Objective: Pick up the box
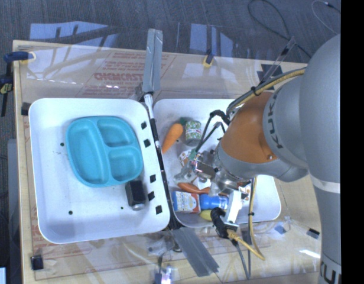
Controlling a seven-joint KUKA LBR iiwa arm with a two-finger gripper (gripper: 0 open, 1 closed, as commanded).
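box: small flat orange-and-white carton at right white bin's near edge, long axis left-right | tool: just above-right, likely over it | tool state: cannot tell

Turquoise tray, orange carrot, white bins

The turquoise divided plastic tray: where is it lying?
The turquoise divided plastic tray lies in the left white bin, toward its far side, with a small black object just beside its near-right corner.
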